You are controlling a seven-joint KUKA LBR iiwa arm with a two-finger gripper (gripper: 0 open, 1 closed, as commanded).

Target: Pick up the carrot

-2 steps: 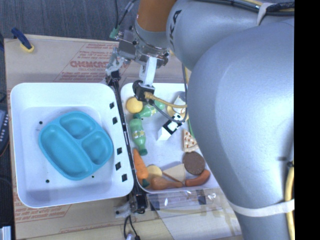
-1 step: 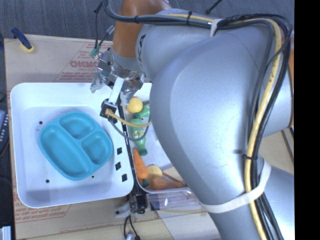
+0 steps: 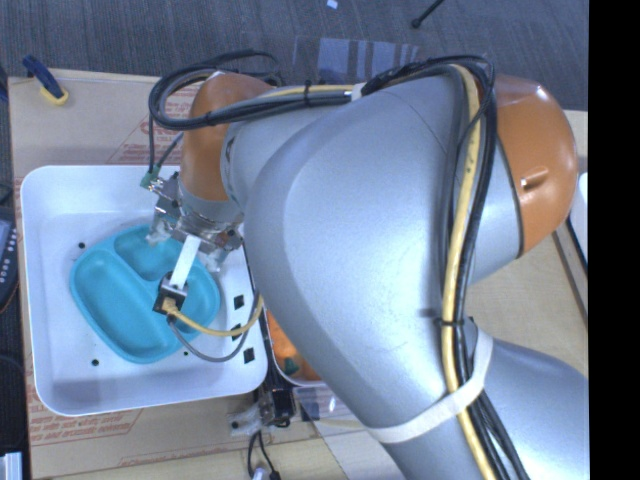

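The left white bin (image 3: 45, 368) holds a blue dish (image 3: 115, 313). The fingers (image 3: 160, 235) hover spread over the dish's right half, pinching nothing. Right of the fingers, past the bin wall, an orange sliver of carrot (image 3: 290, 356) peeks from beneath the grey arm (image 3: 400, 248).

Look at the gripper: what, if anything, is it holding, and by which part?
It cannot be told. The gripper hangs over the blue dish in the left bin, its own body hiding any grasp.
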